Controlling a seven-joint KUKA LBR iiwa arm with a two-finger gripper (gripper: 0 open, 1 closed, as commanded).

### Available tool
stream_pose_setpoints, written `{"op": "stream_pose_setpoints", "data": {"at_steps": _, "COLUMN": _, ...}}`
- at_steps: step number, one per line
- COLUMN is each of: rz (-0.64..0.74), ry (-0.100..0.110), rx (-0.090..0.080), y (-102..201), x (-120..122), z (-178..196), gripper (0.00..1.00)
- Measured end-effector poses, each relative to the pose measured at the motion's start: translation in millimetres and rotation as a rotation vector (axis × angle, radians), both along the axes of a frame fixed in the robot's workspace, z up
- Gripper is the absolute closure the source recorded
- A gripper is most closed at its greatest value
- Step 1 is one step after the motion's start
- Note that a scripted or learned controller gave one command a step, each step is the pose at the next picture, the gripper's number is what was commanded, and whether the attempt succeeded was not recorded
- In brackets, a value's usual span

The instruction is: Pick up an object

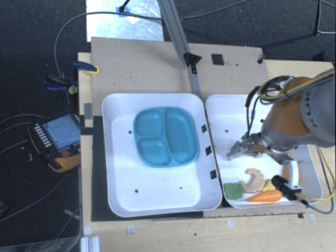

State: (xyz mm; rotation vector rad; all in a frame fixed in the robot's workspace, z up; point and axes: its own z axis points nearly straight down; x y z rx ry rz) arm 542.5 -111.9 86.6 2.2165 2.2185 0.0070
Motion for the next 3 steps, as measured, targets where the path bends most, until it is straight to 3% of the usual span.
{"op": "stream_pose_setpoints", "data": {"at_steps": 1, "rz": 0.000, "ry": -0.006, "rx": -0.001, "y": -0.4, "x": 2.1, "z": 13.0, "gripper": 1.00}}
{"op": "stream_pose_setpoints", "data": {"at_steps": 2, "rz": 0.003, "ry": 0.000, "rx": -0.001, "y": -5.8, "x": 9.8, "z": 74.4, "gripper": 1.00}}
{"op": "stream_pose_setpoints", "data": {"at_steps": 3, "rz": 0.003, "ry": 0.001, "rx": -0.001, "y": -9.2, "x": 2.7, "z": 123.8, "gripper": 1.00}}
